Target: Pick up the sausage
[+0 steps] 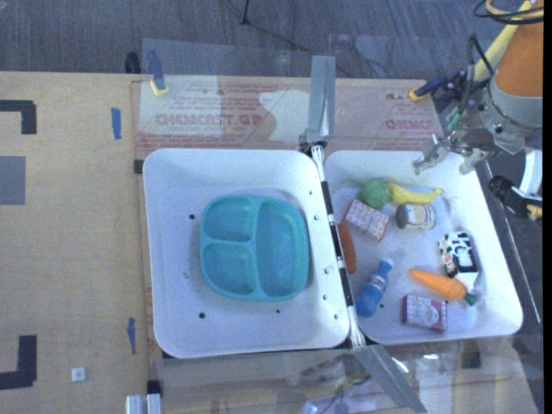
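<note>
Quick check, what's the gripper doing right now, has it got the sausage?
Gripper: open, holding nothing, above the right bin's far right corner. The sausage lies by that bin's left wall, apart from it.

Teal tray (255, 247): smooth glossy plastic. White bins (172, 317): smooth plastic. Bench (69, 231): matt wood-look surface.

I see my arm (517, 67) coming in at the upper right corner; its orange band sits at the top, with the grey wrist section just beneath it; yellow and blue cables run along its left side; the hand (448, 152) hangs below and to the left of the wrist, its pale metal fingers (429, 159) spread apart, pointing down-left, with nothing between them.
</note>
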`<action>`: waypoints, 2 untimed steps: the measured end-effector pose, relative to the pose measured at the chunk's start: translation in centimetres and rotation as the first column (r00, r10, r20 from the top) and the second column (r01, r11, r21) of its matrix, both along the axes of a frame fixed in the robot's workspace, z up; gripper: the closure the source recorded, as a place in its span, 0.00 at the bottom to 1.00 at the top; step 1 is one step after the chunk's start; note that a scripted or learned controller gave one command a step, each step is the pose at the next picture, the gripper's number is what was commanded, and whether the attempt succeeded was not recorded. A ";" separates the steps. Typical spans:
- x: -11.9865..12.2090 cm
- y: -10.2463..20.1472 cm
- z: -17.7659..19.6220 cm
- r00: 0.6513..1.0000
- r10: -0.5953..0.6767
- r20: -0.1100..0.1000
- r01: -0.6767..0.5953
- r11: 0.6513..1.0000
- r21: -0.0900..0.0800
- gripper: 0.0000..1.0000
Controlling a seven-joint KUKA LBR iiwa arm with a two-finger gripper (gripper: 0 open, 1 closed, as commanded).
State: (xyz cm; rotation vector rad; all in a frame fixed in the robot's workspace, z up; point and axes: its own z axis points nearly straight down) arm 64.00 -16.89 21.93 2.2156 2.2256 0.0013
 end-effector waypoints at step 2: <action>-1.8 4.6 -12.0 0.974 -0.228 0.009 0.228 0.974 0.001 0.00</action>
